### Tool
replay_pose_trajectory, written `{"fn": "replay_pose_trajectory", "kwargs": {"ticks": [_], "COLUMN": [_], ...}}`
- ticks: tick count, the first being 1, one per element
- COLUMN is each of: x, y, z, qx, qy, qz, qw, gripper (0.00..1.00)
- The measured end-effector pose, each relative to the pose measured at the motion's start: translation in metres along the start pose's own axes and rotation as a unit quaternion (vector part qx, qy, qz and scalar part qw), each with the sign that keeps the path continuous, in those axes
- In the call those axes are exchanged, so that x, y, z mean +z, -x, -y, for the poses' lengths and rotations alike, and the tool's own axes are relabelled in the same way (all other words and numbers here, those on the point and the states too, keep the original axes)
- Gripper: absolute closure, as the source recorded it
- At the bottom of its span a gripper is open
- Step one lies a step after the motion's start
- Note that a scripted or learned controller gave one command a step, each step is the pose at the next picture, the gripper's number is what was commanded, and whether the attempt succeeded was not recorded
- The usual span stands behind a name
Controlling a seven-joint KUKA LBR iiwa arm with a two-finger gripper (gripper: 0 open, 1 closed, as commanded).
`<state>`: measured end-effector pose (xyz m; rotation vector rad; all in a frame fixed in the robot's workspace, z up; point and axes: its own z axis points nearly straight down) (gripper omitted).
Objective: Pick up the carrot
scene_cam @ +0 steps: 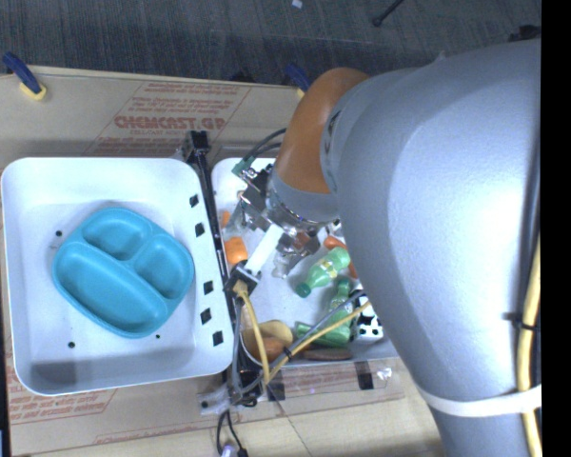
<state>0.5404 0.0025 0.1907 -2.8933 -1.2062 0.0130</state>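
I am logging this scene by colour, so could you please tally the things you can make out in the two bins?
Blue: 1, the divided plate in the left bin
Orange: 1, the carrot in the right bin
Green: 1, the bottle
Yellow: 1, a rounded piece
Total: 4; the arm hides much of the right bin, so more may lie beneath.

I'm looking at the arm (457,208): smooth grey shell, soft sheen, and its orange band (309,127) looks the same. The left bin (29,188) reads as smooth white plastic, faintly shiny. The blue tray (124,269) in it is moulded plastic, slightly glossy. Underneath, the board (152,112) is matt brown cardboard with red print. The green bottle (322,274) shines like plastic.
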Motion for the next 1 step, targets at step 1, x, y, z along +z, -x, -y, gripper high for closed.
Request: {"fn": "replay_pose_trajectory", "kwargs": {"ticks": [1], "x": [0.0], "y": [0.0], "z": [0.0], "qx": [0.0], "qy": [0.0], "qz": [0.0], "qw": [1.0], "gripper": [0.0]}}
